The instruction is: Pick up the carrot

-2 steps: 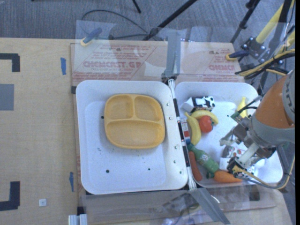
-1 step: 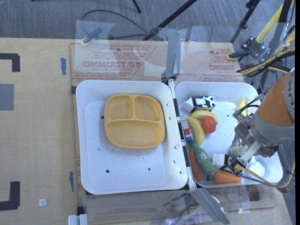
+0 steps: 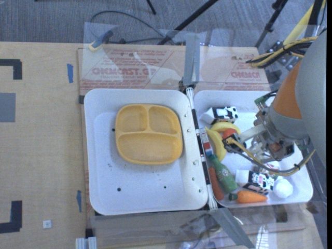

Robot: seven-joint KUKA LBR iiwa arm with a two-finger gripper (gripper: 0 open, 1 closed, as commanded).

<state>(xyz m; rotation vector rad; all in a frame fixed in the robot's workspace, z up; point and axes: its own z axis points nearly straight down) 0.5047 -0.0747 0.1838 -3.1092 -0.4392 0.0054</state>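
Note:
The carrot (image 3: 252,196), orange with a small green top at its left end, lies flat along the front wall of the right bin (image 3: 306,183). My gripper (image 3: 268,150) hangs over the middle of that bin, behind the carrot and apart from it. Nothing shows between the gripper and the carrot except a small black-and-white toy (image 3: 262,180).
The right bin also holds a yellow banana (image 3: 217,139), a green bottle (image 3: 223,174), a cow-patterned toy (image 3: 224,112), a white egg (image 3: 283,189) and a red-orange piece (image 3: 215,184) by its left wall. A yellow divided plate (image 3: 149,134) sits in the left bin (image 3: 104,191).

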